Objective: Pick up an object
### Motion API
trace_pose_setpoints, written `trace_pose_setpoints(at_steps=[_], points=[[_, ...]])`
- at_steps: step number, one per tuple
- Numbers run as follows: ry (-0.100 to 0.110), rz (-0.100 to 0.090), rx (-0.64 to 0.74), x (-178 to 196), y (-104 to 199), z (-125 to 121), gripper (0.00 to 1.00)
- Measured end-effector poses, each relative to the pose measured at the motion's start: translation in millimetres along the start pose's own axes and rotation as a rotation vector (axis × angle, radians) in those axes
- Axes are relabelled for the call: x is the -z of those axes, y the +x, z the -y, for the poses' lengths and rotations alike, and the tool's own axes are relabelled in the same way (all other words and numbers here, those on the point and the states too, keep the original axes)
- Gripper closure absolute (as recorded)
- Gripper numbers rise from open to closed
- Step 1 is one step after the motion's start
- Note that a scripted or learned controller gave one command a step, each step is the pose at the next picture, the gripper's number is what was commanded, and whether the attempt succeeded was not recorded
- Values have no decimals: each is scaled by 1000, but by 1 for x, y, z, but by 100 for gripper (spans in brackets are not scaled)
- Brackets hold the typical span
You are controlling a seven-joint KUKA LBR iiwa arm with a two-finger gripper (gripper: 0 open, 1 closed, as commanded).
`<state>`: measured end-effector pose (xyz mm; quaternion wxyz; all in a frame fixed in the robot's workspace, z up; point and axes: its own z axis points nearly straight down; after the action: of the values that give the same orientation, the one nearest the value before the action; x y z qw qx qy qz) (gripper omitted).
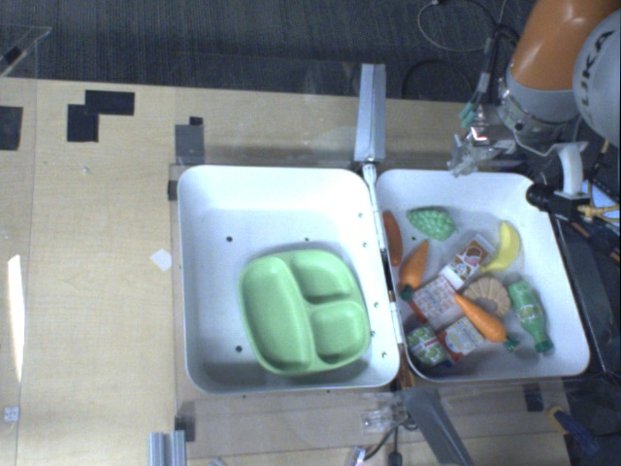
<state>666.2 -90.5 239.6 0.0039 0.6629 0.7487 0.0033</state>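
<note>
From where I stand, the arm point(568, 42) comes in from the three o'clock side and its tool point(473, 149) hangs over the far rim of the right bin point(572, 352), up near the bin's eleven o'clock corner. It is small and half lost against the wiring, so I cannot tell how the tool stands, and nothing shows in its grip.

Everything it could take lies in that right bin, toward six o'clock from the tool. Nearest is the green bumpy piece point(431, 223), just below the tool and a touch toward seven o'clock, lying on bare white floor apart from its neighbours. The banana point(504, 246) sits toward five o'clock from the tool, its curve running roughly twelve to six, near the bin's right wall. The rest is a crowded heap at the near end: a carrot point(414, 265) slanting from one o'clock down to seven, a second carrot point(482, 318) lying from ten to four across a round cracker point(493, 294), small printed packets point(441, 299), and a green bottle point(529, 314) pointing toward five o'clock. A red sausage-like piece point(391, 236) lies along the left wall, twelve to six.

The left bin point(204, 260) holds a green divided tray point(303, 309), well away toward eight o'clock.

My guess is the green bumpy piece is the easy target: a short drop toward six o'clock, with room on all sides.
</note>
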Motion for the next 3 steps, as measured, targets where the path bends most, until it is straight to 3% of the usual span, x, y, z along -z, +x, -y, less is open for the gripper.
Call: trace_pose_setpoints(at_steps=[1, 2, 3], points=[[3, 0, -155, 65, 44, -10, 100], [-3, 1, -147, 77, 45, -11, 100], [5, -2, -109, 56, 120, -18, 100]])
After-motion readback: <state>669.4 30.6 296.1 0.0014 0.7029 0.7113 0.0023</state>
